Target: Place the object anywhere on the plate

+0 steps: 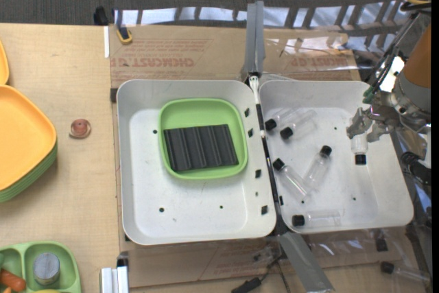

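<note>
Evidently the hand (358,134) pinches a vial (359,146), long axis upright, black cap down.

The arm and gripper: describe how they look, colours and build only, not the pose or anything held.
The arm enters at the view's right edge. It has a broad orange band, with pale grey casing just below it. The gripper is bare silver-grey metal, angular and made of small plates and brackets. Finer markings are too small to tell.
</note>
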Tool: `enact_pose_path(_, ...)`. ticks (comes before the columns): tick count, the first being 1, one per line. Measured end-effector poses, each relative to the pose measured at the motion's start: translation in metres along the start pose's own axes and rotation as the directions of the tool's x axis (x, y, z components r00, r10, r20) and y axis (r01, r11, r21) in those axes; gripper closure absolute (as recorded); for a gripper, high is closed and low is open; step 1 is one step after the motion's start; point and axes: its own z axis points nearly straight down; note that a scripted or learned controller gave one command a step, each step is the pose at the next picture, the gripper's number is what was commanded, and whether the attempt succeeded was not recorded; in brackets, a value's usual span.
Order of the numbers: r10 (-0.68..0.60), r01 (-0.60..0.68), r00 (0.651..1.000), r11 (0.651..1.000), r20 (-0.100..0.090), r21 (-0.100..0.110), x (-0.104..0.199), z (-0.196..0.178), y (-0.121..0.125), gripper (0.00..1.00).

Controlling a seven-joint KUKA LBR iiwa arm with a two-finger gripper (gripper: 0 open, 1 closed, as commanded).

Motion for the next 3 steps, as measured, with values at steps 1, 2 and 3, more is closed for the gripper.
enact_pose_path(1,-0.051,0.051,0.999,0.999,-0.002,0.001,0.005,0.035,-0.041,1.0)
enact_pose_path(2,-0.051,0.051,0.999,0.999,-0.001,0.001,0.005,0.034,-0.041,0.0)
enact_pose_path(3,0.074,-0.074,0.997,0.997,0.0,-0.001,-0.012,-0.036,0.015,0.0)
